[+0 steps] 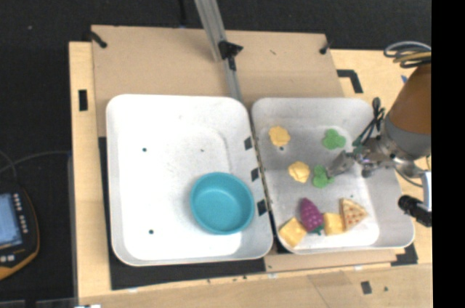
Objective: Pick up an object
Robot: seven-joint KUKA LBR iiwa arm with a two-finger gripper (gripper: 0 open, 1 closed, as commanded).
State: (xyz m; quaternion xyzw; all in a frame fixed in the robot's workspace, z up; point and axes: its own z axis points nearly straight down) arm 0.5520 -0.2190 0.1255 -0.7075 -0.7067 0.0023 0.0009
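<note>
Over right bin (378, 241), jaws (340, 167) low beside green toy (321, 177) at their 8 o'clock; grip state unclear. Risk: crowded toys, jaws may nudge green toy aside, miss.

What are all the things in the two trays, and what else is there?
Bowl: 1, blue, left bin, near front right corner.
Yellow toys: 4, right bin, at.
Green toys: 2, right bin, at.
Grapes: 1, purple, right bin front.
Pizza slice: 1, orange-tan, right bin front right.
Bins: 2, white, left, right.
Pole: 1, grey, behind bins.
Arm: 1, orange band, right.
Hand: 1, grey, over right bin.
</note>
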